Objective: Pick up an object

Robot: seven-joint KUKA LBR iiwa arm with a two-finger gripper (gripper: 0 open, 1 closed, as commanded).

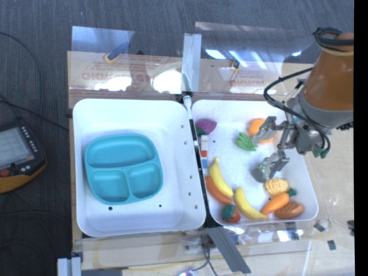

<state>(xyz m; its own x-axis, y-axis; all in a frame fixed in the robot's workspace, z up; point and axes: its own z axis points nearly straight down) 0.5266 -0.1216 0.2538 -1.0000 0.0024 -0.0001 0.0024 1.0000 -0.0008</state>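
My gripper (269, 148) hangs over the middle of the right bin (227, 115), open, with only white bin floor between its fingers. Its upper finger (264, 129) overlaps an orange fruit (255, 125); the lower finger (272, 166) ends just above a yellow corn cob (276, 185). A green leafy toy (246, 141) lies just left of the gripper. Further left are a purple piece (206, 125), a banana (217, 172) and an orange sausage-like toy (213, 190). Along the front lie a strawberry (231, 213), a second banana (247, 204), a carrot (275, 202) and a brown-red piece (289, 210).
The left bin (98, 111) holds a blue three-compartment plate (122, 167). A raised divider (195, 154) separates the two bins. The arm's orange band (333, 79) stands above the right bin's back right corner. A handheld controller (17, 154) lies off the bench at far left.
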